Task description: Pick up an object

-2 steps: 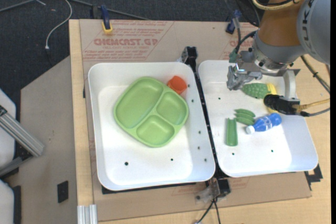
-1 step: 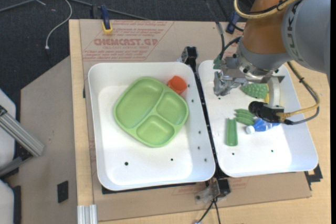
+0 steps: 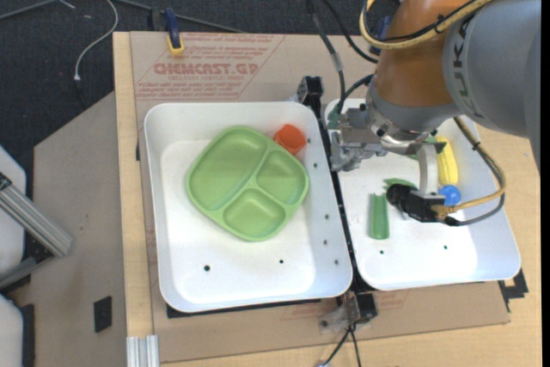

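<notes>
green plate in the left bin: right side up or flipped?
Right side up. The green plate lies in the left bin with its three hollow compartments facing the camera.

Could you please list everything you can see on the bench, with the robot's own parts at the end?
left bin: one, white, left side of the bench
right bin: one, white, beside the left bin
divided plate: one, light green, middle of the left bin
small object: one, orange, left bin, at the plate's upper right edge
block: one, green, right bin, left part
long object: one, yellow, right bin, right part
ball: one, blue, right bin, just below the long object
cardboard sheet: one, brown with red print, under both bins
clamp: one, blue and yellow, cardboard's far edge
arm: one, grey with orange band, from the right
gripper: one, metallic, over the right bin's upper left
</notes>
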Tool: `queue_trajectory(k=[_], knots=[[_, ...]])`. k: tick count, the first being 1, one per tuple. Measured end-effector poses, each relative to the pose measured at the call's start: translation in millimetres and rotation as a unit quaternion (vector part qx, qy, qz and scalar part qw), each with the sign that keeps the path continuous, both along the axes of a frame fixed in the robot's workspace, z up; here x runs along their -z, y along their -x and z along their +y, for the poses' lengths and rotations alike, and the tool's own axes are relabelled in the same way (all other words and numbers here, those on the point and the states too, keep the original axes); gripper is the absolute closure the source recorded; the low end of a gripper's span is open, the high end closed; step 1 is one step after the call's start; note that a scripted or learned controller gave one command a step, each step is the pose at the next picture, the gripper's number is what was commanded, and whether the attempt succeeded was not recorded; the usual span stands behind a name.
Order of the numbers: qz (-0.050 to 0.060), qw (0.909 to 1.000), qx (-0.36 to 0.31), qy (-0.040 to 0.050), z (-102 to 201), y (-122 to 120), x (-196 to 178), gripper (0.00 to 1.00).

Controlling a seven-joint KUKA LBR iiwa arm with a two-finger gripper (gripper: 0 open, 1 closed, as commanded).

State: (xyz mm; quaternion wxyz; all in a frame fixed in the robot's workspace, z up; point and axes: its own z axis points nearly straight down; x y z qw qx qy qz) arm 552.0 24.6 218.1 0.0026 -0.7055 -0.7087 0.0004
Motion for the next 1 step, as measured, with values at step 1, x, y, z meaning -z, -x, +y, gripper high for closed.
queue_trajectory(k=[1], knots=[[0.001,1.0,-0.001,0.0001,51.4,29.8,2.7,1.0]])
